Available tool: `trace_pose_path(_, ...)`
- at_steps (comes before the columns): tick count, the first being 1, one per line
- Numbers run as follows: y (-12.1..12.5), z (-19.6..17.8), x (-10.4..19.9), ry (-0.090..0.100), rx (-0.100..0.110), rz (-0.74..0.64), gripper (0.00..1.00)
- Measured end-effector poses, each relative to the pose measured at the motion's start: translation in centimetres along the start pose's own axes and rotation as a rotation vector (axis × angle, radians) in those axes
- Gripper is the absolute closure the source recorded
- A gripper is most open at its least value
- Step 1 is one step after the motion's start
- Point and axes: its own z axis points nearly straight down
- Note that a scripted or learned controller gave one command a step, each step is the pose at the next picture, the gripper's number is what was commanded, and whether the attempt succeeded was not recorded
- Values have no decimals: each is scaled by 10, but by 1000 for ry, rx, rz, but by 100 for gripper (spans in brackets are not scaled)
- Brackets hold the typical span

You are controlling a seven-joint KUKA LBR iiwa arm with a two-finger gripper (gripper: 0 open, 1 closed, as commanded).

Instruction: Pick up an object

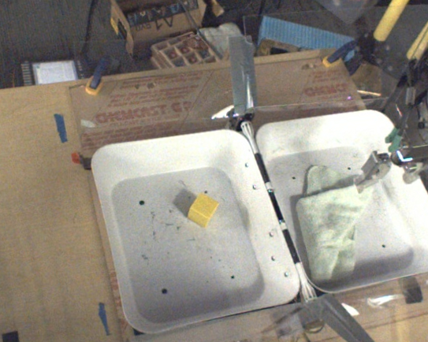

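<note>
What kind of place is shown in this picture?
Probably a robotics lab or workshop. Two white bins sit on a wooden bench, a gripper reaches over a pale green cloth, and cables and boxes clutter the back.

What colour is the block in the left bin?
Yellow: the block shows plainly in the camera view.

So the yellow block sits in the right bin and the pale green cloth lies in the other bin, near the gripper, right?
Not quite. The camera view shows the yellow block in the left bin, not the right one. The pale green cloth lies in the other bin, the right one, near the gripper, as you said.
</note>
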Motion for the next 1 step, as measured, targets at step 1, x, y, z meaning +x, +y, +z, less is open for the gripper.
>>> trace_pose_path(1,-2,61,57,0,0,-56,0)
